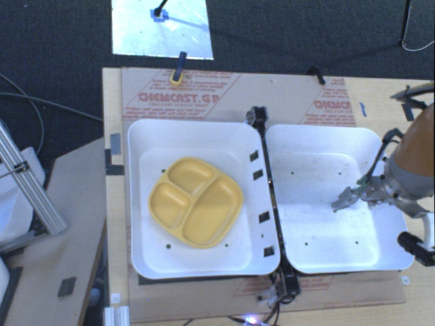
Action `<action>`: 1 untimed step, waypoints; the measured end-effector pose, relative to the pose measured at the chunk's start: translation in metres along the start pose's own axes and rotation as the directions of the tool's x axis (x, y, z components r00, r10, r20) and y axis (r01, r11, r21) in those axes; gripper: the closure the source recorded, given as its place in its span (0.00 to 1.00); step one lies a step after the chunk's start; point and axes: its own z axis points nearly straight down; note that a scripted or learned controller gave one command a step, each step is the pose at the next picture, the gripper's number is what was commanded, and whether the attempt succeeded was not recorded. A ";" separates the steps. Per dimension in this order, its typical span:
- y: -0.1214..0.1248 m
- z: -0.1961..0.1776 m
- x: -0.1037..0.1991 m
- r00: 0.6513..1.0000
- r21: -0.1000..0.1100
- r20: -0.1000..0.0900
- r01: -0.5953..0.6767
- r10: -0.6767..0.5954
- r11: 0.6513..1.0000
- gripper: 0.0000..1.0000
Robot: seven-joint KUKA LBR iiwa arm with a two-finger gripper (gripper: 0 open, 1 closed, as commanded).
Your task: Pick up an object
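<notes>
Gripper (pixel 343 200) sits low over the right bin (pixel 326 145), at the right-centre of the frame, its grey metal tip pointing toward the left; whether it is open or closed cannot be told from this view, and nothing is seen held in it. Behind it, the arm (pixel 414 161) enters from the right edge of the frame, grey at the wrist with an orange band above. Left bin (pixel 197 131), at the centre-left of the frame, contains the one object present: a yellow plate (pixel 196 201) with three compartments, lying flat on the bin floor slightly left of the bin's middle, well apart from the gripper. Both bins are white and shallow and stand side by side, touching along a dark seam with black clips (pixel 262 195) down the middle of the frame. They rest on a brown cardboard sheet (pixel 231 94) with red lettering, laid on the tabletop (pixel 75 182). A small blue-and-yellow item (pixel 179 70) lies at the sheet's upper-left edge. A shiny metal panel (pixel 163 19) lies on the dark floor at the upper left of the frame.
</notes>
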 end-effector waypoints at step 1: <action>-0.027 0.052 -0.029 1.000 0.007 -0.003 -0.005 0.005 1.000 0.00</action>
